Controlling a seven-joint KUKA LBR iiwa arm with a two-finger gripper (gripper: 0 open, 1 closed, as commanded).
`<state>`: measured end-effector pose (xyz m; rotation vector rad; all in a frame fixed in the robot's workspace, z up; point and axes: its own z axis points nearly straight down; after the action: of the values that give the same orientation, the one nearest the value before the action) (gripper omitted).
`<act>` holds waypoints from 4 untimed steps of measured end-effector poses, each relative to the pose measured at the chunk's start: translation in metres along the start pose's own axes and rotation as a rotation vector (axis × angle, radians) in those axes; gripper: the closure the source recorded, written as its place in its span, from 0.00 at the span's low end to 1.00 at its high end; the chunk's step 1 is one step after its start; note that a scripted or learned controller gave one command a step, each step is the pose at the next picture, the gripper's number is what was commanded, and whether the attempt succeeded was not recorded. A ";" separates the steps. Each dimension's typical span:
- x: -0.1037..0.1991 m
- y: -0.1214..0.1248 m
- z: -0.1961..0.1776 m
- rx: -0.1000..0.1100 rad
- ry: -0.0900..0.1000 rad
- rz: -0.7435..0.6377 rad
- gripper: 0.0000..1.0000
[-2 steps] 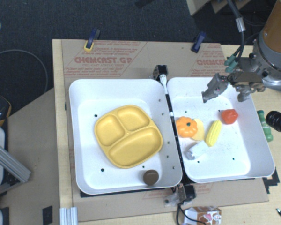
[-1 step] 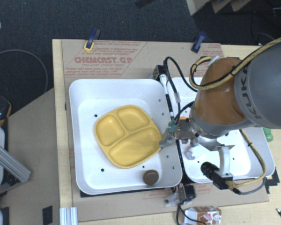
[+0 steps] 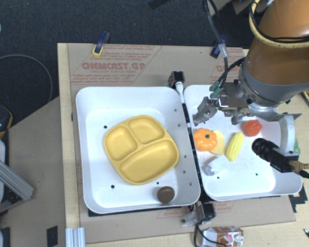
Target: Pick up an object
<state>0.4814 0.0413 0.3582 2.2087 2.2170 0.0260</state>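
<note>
My gripper hangs over the back left part of the right bin, open, with nothing between its fingers. Just below it lies an orange pumpkin-like fruit. Beside the fruit is a yellow corn cob. A red tomato sits to the right, partly under the wrist. A small pale grey piece lies nearer the front of that bin.
The left bin holds a yellow divided plate and a small brown round thing near its front wall. A raised rim between the bins runs close to the left of my gripper.
</note>
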 end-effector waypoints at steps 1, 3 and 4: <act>0.000 -0.001 -0.001 0.017 -0.003 0.003 1.00; -0.004 -0.003 0.098 0.029 -0.001 -0.005 1.00; 0.001 0.000 -0.031 0.004 -0.001 0.001 1.00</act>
<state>0.4806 0.0417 0.3890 2.2112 2.2183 0.0203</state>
